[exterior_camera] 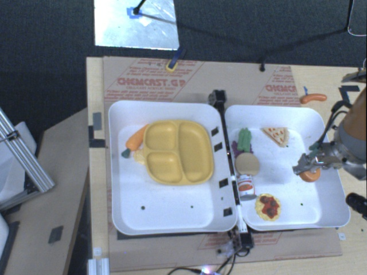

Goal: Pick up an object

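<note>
Your pincer (304, 168) hangs low over the right bin (287, 213), metal grey, at that bin's right side; you cannot tell whether its tips are apart or together. Just beneath and touching its outline you see a small orange object (310, 176), rounded and smooth, mostly hidden by the pincer; whether it is gripped is unclear.

Left of the pincer and nearer the camera lies a flat round toy pizza (268, 206), yellow with red blotches. Further left, by the bin's inner wall, a small can with a red and white label (245, 187) stands just below a tan, domed, bun-like piece (248, 164), which touches a green leafy toy (244, 139) with a purple piece beside it. Left and beyond the pincer sits a triangular slice (277, 134), pale orange with red dots.

Well to the left, the other bin (166, 213) holds a glossy yellow three-compartment plate (176, 152) with an orange carrot (136, 137) against its edge.

On the tabletop (241, 82) beyond the pincer lies an orange sausage-like shape (313, 98).
</note>
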Controlling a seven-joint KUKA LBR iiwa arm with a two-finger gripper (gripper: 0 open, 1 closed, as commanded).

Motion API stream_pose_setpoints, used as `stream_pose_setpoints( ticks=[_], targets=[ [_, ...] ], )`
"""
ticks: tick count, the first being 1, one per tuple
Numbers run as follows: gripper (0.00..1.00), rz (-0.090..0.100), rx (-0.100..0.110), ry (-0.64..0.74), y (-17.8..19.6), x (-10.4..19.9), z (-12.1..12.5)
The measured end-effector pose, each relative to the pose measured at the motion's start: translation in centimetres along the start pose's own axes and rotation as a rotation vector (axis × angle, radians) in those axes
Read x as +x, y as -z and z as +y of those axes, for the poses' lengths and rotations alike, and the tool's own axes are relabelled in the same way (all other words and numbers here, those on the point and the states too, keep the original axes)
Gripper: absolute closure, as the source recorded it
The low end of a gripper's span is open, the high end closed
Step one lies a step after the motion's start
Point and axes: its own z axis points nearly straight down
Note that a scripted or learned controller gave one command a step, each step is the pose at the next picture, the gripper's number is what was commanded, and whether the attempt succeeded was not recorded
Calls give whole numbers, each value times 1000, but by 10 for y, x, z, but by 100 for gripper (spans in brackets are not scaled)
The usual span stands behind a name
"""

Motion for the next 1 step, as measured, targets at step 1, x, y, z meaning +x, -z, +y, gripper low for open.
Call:
stream_pose_setpoints(
  ticks=[1],
  targets=[
    [100, 1, 2, 1, 27, 0, 2]
  ],
)
